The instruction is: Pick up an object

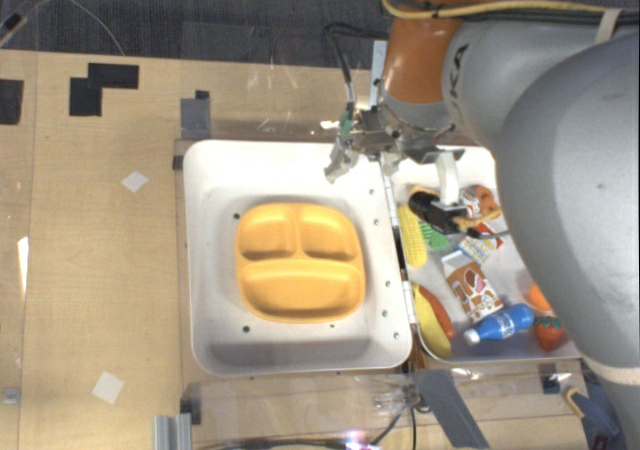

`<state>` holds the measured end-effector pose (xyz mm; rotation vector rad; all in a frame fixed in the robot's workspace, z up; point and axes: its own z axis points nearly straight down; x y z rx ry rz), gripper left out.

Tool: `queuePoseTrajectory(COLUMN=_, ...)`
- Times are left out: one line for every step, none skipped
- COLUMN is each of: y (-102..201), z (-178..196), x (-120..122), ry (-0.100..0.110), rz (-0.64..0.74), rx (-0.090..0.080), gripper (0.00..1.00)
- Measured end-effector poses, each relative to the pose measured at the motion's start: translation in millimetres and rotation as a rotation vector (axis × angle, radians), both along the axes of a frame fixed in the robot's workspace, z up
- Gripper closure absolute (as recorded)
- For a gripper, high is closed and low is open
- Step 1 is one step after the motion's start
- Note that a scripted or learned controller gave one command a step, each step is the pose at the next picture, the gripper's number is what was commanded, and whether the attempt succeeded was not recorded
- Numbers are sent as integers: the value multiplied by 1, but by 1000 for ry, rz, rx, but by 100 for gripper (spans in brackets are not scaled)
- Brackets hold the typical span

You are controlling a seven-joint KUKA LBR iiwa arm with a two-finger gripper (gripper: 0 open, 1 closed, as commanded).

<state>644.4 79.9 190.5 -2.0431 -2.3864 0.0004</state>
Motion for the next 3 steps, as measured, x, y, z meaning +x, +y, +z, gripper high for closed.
queuePoseTrajectory(y=86, z=-72, x=-35, ry=7, rz=-145, rx=-1, gripper=0)
queuePoseTrajectory(y=77, z=-96, x=-63, ry=-24, rz=-302, rx=9, gripper=0)
queuePoseTrajectory(y=-34, z=-4, x=-27, ry=-8, rz=-44, rx=-1, gripper=0)
